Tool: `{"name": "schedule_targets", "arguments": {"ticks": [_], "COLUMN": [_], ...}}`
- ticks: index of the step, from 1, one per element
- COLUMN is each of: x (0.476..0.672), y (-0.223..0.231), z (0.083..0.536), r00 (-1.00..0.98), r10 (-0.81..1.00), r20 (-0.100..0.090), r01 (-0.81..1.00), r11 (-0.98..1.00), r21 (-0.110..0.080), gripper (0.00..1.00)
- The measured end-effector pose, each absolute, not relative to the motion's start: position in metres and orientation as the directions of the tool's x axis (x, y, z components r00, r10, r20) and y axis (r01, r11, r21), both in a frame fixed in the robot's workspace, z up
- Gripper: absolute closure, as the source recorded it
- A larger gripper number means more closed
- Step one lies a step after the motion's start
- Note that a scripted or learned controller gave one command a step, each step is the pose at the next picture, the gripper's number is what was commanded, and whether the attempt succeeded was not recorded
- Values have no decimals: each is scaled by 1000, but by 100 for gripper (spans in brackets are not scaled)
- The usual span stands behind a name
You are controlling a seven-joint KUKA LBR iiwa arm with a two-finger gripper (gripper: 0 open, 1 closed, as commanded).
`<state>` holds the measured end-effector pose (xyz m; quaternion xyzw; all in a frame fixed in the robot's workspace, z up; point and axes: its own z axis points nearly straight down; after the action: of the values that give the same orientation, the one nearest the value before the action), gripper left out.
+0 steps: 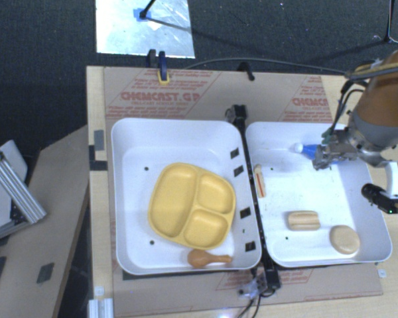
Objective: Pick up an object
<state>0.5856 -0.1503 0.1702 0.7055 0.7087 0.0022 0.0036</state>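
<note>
Well, "CHEMCAST GP" printed on board [160,97] behind bins; gripper [323,158] state can't tell, near blue obj [308,150].

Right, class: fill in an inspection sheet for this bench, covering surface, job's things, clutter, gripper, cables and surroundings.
Surface: two white bins, left bin, right bin, on a board.
Job's things: yellow divided plate and tan drumstick in left bin; bread roll, round bun, hot dog, blue object in right bin.
Clutter: nothing seen.
Gripper: gripper over right bin's rear, beside blue object.
Cables: black cable behind bins.
Surroundings: dark carpet, metal sheet.
</note>
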Motion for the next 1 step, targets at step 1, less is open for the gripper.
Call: {"name": "schedule_targets", "arguments": {"ticks": [1], "x": [583], "y": [-143], "z": [219], "r00": [-6], "r10": [1000], "r20": [-1], "r01": [1000], "r11": [6], "r21": [7], "gripper": [100]}}
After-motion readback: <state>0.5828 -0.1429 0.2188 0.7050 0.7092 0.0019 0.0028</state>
